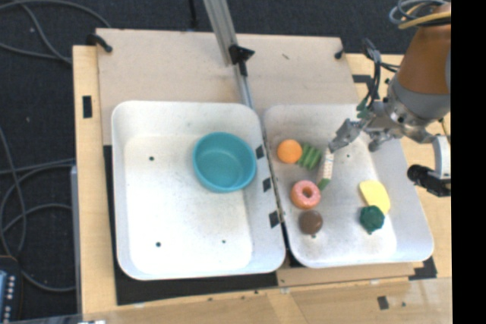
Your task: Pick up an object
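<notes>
Glossy teal bowl (224,162), round and smooth, in speckled left bin (137,239).

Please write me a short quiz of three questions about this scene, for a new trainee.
1. True or false: the blue bowl lies in the left bin.
2. Which is nearest the pincer? A) pink donut B) green cucumber piece C) dark green toy
3. What round thing lies just below the donut?

Key: 1 true; 2 B; 3 the brown ball.
</notes>
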Robot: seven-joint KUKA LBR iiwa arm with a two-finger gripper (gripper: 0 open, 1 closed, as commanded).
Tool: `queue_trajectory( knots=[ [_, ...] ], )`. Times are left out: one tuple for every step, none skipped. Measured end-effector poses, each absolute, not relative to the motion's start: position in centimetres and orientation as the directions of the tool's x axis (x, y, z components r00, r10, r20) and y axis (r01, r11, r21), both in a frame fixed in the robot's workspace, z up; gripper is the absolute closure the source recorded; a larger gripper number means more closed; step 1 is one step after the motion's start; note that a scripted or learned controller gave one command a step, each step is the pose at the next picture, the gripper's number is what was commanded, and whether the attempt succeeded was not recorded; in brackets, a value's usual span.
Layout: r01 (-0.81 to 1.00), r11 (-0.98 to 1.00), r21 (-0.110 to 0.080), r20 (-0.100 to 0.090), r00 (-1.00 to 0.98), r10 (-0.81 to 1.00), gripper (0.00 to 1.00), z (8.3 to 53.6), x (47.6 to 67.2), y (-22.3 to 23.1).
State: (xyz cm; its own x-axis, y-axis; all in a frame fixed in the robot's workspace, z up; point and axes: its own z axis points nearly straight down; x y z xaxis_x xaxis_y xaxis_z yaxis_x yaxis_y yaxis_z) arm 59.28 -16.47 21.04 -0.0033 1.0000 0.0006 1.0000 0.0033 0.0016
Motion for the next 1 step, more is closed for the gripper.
queue_trajectory(
  knots=[
    [1.000, 0.003, 0.002, 0.001, -0.003, 1.000, 0.00, 21.04, 59.29, -16.46]
  ],
)
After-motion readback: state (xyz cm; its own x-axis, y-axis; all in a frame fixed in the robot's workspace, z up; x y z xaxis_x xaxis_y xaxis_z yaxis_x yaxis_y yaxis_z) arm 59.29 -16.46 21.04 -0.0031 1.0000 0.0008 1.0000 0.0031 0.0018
